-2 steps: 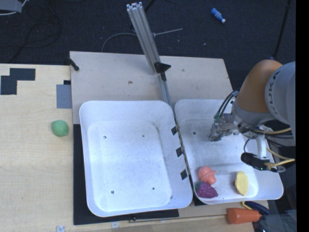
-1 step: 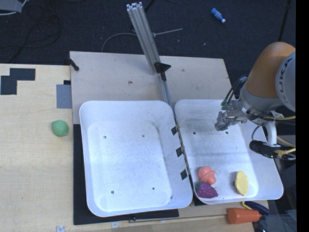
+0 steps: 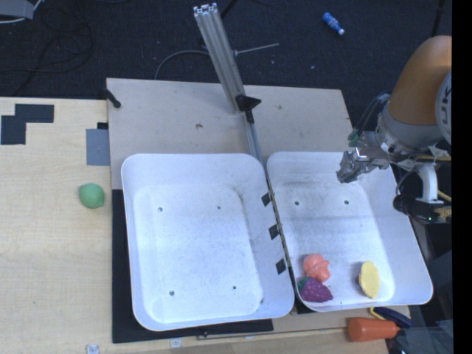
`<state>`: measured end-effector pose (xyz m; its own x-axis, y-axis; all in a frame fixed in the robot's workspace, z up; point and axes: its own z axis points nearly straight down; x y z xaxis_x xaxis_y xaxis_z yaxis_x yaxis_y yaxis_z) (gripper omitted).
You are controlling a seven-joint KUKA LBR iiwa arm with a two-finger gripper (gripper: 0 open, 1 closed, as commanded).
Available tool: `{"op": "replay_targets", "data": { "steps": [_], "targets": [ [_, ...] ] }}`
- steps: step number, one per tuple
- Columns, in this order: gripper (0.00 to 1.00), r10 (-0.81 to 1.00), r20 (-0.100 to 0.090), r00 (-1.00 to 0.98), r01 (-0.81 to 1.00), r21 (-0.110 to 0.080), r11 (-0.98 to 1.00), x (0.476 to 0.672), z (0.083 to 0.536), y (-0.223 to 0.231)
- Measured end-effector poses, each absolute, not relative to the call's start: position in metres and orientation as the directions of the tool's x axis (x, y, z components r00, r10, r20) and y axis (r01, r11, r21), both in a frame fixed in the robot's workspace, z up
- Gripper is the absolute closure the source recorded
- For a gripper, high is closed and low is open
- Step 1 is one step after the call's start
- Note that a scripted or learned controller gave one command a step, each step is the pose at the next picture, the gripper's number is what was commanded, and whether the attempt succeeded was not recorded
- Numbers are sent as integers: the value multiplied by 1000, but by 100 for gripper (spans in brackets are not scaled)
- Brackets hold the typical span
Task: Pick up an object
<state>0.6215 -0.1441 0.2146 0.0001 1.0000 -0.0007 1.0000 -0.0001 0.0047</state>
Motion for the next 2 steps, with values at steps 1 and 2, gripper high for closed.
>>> {"op": "replay_targets", "data": {
  "steps": [1, 2],
  "targets": [
    [100, 1000, -1, 1, 1000, 4, -1, 622, 267, -145],
    [100, 1000, 1, -3, 1000, -1, 3, 620, 256, -96]
  ]
}}
